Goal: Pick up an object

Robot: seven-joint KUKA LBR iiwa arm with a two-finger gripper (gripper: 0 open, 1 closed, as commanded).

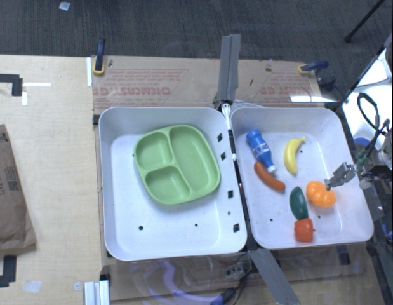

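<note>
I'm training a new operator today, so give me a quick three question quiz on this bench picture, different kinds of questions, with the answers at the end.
1. True or false: the green divided plate lies in the left bin.
2. Which item lies closest to the gripper? A) blue bottle B) orange pepper C) banana
3. Fill in: the sausage lies just below the ____ in the right bin.

Key
1. True.
2. B, the orange pepper, right beside the gripper near the bin's right wall.
3. Blue bottle.
</note>
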